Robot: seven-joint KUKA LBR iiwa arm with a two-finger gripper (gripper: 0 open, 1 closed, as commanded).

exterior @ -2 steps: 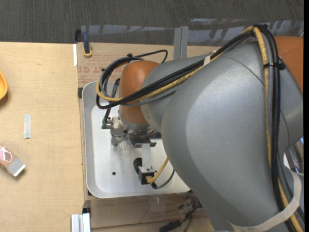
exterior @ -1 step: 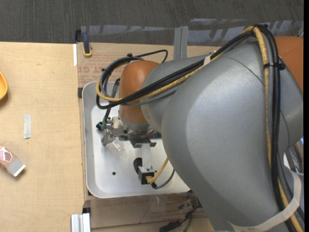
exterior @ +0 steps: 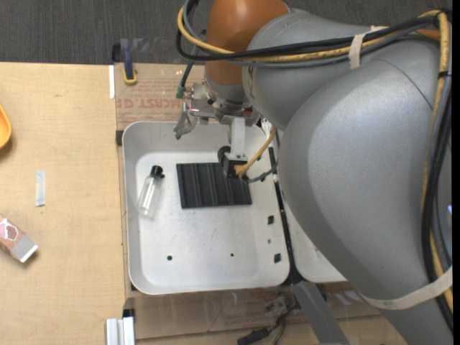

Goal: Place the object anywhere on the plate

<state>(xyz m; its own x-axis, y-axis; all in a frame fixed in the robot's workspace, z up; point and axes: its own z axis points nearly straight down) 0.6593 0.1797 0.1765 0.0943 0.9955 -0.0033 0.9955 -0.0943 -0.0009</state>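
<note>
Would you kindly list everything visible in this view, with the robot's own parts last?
bin: one, white, centre of view
second bin: one, white, mostly hidden
plate: one, black, ribbed, in the first bin
bottle: one, clear, black cap, lying beside the plate, apart
strip: one, pale, on the bare bench
packet: one, brown-white, bench's near edge
orange object: one, cut off at view's edge
arm: one, grey, orange band, above the bins
gripper: one, metallic, at first bin's far rim

Faint red print, upside down and unreadable, on the cardboard [exterior: 154,98] behind the bin [exterior: 129,192].
</note>
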